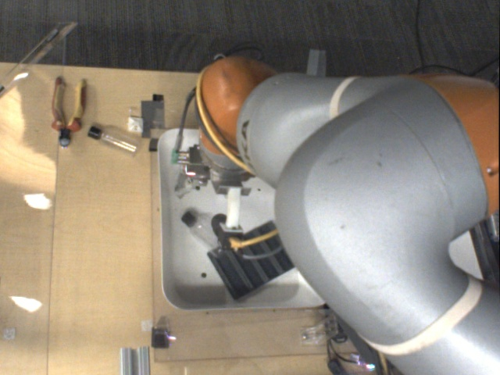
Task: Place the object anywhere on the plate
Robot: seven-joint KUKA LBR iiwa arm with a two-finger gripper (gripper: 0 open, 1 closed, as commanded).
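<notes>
We had the arm (375,201) slung low across the bins, its bulk covering most of the right-hand side of the counter (94,233). The pincer (232,209) hung over the middle of the left bin (168,287), and whether it stood wide or narrow we could not tell; a white stub pointed down from the wrist and the rest was buried under the housing.

Our worry was plain: we could not make out a plate, nor say which item was the task's object, so any release from there risked landing in the bin floor instead. The arm's shadowing bulk was the cause of that doubt.

Inside the left bin we saw a black ribbed block (246,270) lying tilted toward the bin's near right corner, with a yellow cable (250,241) running across its top. A small dark piece (189,219) sat near the bin's left wall, apart from the block. If the pincer descended, we judged it could snag that cable.

Out on the counter's far left corner lay red-handled pliers (67,108) and a small vial (113,139), well apart from the bin.
</notes>
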